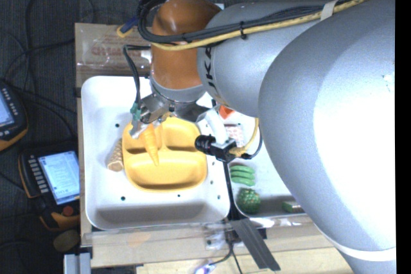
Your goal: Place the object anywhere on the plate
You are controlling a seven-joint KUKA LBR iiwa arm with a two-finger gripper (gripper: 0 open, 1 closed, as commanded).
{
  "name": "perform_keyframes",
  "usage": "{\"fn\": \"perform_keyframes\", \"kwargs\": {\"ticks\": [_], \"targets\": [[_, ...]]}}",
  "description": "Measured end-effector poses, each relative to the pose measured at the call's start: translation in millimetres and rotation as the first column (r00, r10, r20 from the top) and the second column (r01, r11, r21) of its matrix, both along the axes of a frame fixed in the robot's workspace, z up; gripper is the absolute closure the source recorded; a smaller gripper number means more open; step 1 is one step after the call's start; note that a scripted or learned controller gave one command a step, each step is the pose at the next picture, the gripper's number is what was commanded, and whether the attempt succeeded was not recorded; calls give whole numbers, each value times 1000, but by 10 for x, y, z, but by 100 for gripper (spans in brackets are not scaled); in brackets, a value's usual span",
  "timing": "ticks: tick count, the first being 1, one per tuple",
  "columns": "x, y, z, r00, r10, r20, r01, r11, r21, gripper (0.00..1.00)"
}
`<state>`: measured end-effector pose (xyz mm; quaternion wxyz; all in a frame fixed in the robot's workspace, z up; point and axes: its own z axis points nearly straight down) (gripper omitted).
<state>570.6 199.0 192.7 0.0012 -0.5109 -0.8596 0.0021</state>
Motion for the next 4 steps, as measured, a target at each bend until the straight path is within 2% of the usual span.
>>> {"fn": "perform_keyframes", "kwargs": {"ticks": [1, 2, 3, 4], "targets": [[213, -587, 886, 960, 281, 3, -281, 960, -1, 100], [-229, -367, 324, 944, 330, 2, -330, 944, 2, 100], [110, -21, 580, 1000, 7, 3, -7, 1000, -1, 100], [-244, -615, 590, 991, 131, 2, -131, 991, 0, 100]]}}
